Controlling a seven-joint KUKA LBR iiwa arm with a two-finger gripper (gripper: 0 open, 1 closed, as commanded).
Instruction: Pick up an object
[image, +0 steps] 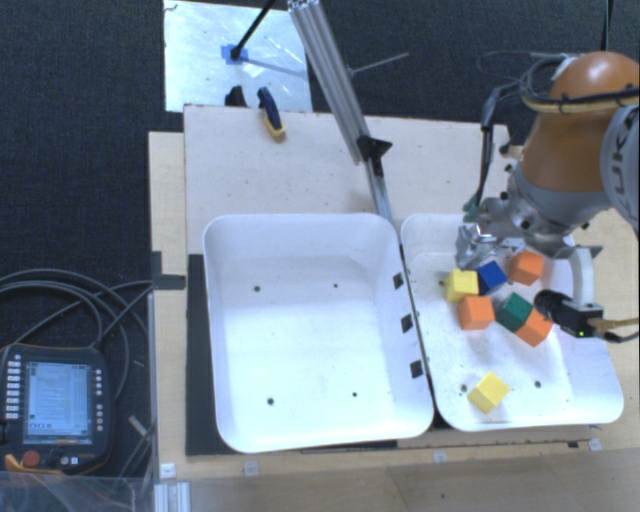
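The jaws, state unclear, hang just above the blue cube.

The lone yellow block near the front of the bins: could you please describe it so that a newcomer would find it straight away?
Start at the right-hand white bin, the one the arm reaches into. Most blocks there huddle in a cluster near the gripper. The yellow block lies alone nearer the bin's front edge, touching nothing, unlike the other yellow block pressed against the blue one.
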